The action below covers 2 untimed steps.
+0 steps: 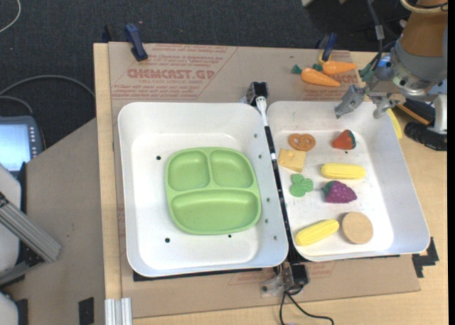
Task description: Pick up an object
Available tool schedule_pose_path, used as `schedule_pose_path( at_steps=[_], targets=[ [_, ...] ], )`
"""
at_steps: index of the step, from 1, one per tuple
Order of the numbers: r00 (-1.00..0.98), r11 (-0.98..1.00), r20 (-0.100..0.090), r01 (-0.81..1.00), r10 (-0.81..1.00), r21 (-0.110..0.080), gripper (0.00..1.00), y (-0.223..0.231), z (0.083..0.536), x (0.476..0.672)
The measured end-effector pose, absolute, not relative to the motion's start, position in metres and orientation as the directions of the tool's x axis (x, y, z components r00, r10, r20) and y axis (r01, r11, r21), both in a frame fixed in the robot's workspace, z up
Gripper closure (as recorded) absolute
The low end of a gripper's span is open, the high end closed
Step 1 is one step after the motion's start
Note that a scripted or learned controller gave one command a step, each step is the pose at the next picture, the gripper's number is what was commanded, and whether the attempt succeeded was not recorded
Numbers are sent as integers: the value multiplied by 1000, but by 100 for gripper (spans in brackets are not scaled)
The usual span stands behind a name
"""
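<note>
Camera view: a slanted look down on a brown cardboard-covered worktop [178, 67] printed with faint red lettering, bearing two shallow bins side by side.
Left bin: [135, 174] smooth white plastic with rounded corners; it holds a matte green divided plate [212, 190], a rounded rectangle with two small compartments above one wide one.
Right bin: [405, 195] the same white plastic, touching the left bin along a dark seam; toy foods lie scattered in it.
Toy foods, upper row: a small brown twisted pretzel [301, 141] just above a flat yellow cheese wedge [291, 159]; well to their right, a red strawberry slice [345, 140] with a green edge.
Toy foods, middle row: a knobbly green broccoli piece [301, 186], a bumpy purple grape bunch [340, 191], and above the grapes a yellow corn cob [343, 171] lying sideways.
Toy foods, lower row: a second yellow cob [317, 232] tilted, beside a round tan disc [357, 227] like a biscuit.
Outside the bins: two glossy orange carrots [328, 72] with green tops lie on the worktop behind the right bin.
Arm: grey with an orange band [426, 28], reaching in from the right.
Tool: [364, 102] grey metal, its two fingers spread apart and pinching nothing, hanging over the right bin's far edge, above and apart from the strawberry slice.
Clamps: blue clips [135, 40] grip the worktop's far edge.
</note>
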State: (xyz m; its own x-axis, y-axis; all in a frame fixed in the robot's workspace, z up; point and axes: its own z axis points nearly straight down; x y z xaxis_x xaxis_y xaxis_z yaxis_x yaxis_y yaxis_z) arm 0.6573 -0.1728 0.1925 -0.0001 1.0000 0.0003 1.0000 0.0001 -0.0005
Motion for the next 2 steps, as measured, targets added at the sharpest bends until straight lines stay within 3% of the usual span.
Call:
schedule_pose_path(
  at_steps=[1,2],
  targets=[
    [2,-2,2,1000,1000,-10,0,-193,77,656],
    [-1,1,-2,1000,1000,4,100,-192,97,660]
  ],
)
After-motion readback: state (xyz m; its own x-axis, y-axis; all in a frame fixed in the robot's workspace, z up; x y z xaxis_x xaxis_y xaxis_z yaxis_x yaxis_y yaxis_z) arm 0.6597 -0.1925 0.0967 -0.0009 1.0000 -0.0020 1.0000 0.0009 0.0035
